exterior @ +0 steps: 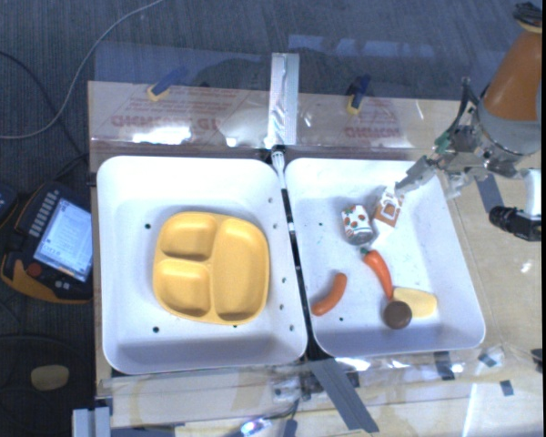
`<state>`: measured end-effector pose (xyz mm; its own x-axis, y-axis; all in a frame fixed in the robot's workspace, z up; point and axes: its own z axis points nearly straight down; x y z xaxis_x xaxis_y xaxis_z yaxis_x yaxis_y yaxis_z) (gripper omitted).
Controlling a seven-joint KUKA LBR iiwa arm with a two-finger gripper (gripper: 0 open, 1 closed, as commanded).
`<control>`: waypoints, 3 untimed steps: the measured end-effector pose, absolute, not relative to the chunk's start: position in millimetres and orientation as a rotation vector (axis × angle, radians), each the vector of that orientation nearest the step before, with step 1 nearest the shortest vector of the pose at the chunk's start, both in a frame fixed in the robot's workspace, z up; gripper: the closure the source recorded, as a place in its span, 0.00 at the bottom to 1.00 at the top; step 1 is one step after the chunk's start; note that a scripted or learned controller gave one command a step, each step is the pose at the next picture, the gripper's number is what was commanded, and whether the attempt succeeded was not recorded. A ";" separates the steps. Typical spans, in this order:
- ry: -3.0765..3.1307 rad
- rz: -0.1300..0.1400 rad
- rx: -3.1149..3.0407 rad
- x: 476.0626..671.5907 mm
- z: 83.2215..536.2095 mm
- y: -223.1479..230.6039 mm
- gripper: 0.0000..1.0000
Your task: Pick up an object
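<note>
Gripper (408, 182) hovers just beside the small carton (388, 209) (finger state: cannot tell); centre over it, descend straight, avoiding the neighbouring can (356, 223).

I see two white bins side by side. Left bin (118, 244): a yellow divided tray (212, 267) sits mid-bin. Right bin (455, 280): small printed can (356, 223) and an orange-white carton (388, 209) toward the far side, carrot (379, 272) below them, sausage (329, 294) to the left, brown ball (398, 314) touching a yellow piece (420, 302) near right. The gripper (409, 182) hangs over the far right corner, just beside the carton.
</note>
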<state>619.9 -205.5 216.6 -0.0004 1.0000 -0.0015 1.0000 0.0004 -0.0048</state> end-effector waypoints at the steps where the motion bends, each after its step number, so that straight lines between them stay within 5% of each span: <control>1: -2.249 0.005 -2.201 654.6 96.3 -186.5 0.00; 2: -2.252 0.011 -2.199 655.0 104.3 -186.5 1.00; 3: -2.246 0.005 -2.191 601.6 184.5 -124.9 1.00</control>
